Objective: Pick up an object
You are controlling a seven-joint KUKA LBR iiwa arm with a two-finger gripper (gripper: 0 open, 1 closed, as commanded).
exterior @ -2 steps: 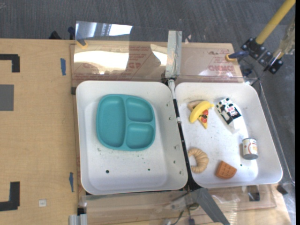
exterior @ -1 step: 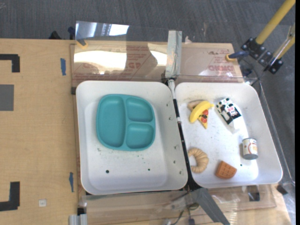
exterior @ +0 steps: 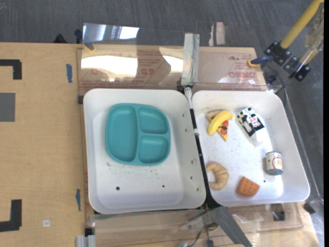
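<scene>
Camera view: teal tray (exterior: 138, 134), left bin (exterior: 97, 189).

A teal three-compartment plastic plate (exterior: 138, 134) is sitting bright against its shallow white bin (exterior: 97, 189); a yellow toy banana (exterior: 218, 120) is glowing beside a black-and-white cow-patterned carton (exterior: 251, 121), an orange waffle piece (exterior: 248, 187) and a tan croissant (exterior: 218, 175).

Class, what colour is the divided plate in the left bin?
Teal, seen in the camera view: divided plate.
</scene>
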